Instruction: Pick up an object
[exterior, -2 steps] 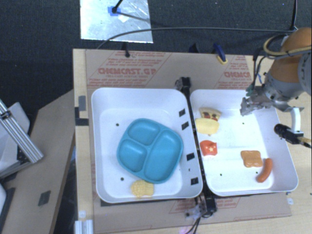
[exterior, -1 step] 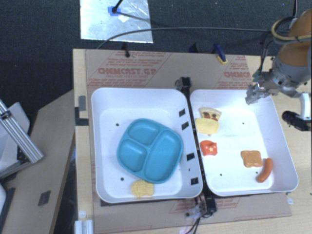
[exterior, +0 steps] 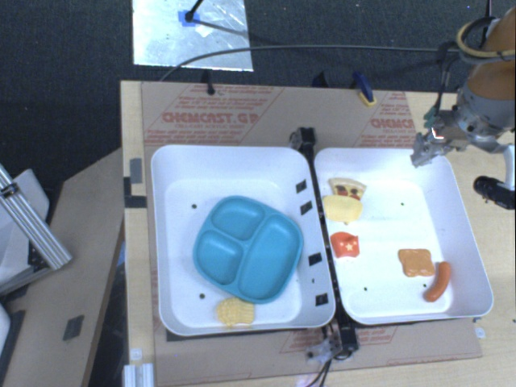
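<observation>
Camera view looks down on a desk [exterior: 97, 216] carrying two white bins side by side, and the sorting seems deliberate: the left bin [exterior: 173, 176] holds a blue tray [exterior: 247, 248] lying flat in its middle with a small yellow piece [exterior: 236, 313] just below it near the front wall, while the right bin [exterior: 459, 216] holds the loose toy foods, spread apart so that each can be reached singly. Along the right bin's left side run a pizza slice [exterior: 347, 189], a yellow lump [exterior: 342, 209] touching it from below, and a red piece [exterior: 345, 245] further down; in the lower right lie a toast [exterior: 416, 262] and, just beside it, a sausage [exterior: 437, 281]. The hand [exterior: 425, 149] hangs at the upper right of the frame, over the right bin's far corner and well apart from every item, so it grasps nothing; whether it is released or clenched cannot be told at this size. No pick appears to have begun. The sausage looks the likeliest target, being slim: its long axis runs on a slant, from the lower left up toward the upper right of the frame, close to the bin's right wall, so a grip across its short width would probably suit it best.
</observation>
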`<state>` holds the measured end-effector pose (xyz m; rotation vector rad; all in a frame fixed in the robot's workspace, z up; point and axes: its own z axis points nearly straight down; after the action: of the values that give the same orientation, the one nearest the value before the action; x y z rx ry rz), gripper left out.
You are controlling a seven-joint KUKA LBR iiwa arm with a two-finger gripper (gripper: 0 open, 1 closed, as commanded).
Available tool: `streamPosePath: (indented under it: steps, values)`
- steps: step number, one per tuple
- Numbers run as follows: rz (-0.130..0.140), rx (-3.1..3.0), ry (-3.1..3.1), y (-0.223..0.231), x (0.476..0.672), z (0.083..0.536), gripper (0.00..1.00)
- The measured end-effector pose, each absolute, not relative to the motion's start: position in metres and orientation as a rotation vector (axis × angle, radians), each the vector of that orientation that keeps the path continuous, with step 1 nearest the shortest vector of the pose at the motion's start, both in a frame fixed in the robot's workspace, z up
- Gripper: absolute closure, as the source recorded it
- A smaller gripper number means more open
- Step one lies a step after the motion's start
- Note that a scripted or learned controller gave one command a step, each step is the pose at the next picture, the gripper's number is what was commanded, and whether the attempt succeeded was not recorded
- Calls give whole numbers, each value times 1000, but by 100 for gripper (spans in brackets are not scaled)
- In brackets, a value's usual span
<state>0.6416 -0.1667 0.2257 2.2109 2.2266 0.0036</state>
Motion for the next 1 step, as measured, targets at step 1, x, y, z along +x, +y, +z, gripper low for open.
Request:
streamPosePath:
  steps: [1]
  values:
    - [3, 2211, 2231, -113, 632, 234, 100]
